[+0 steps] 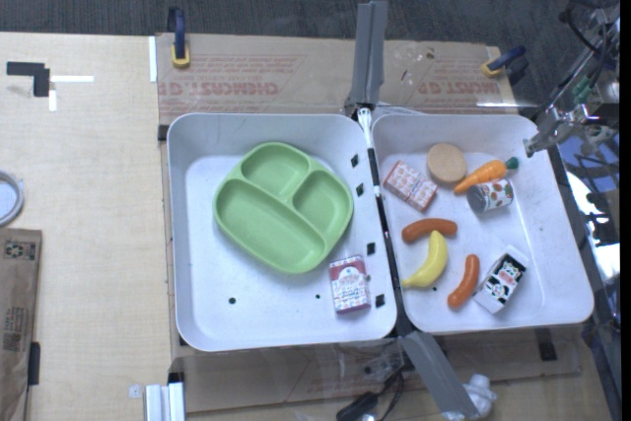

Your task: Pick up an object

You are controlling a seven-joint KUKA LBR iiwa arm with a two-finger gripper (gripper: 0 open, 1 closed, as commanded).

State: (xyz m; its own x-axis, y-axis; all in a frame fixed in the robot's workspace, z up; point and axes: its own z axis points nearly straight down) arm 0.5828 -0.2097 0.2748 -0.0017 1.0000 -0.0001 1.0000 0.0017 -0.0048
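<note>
The right bin [552, 311] holds several toy foods: a tan round bun [447, 163], a carrot [483, 173], a small can [490, 195], a pink box [409, 185], two sausages [430, 229] [463, 281], a banana [429, 261] and a cow-print milk carton [501, 281]. A red carton [348, 285] lies in the left bin [197, 311] beside a green divided plate [284, 205]. My gripper [534, 146] hangs over the right bin's upper right rim, apart from every object, closest to the carrot's leafy end.
A grey divider post [369, 54] rises behind the seam between the bins. Clamps [177, 49] [505, 64] hold brown cardboard behind the bins. Cables and arm parts [592, 84] crowd the right edge. A tape roll [5, 199] sits at far left.
</note>
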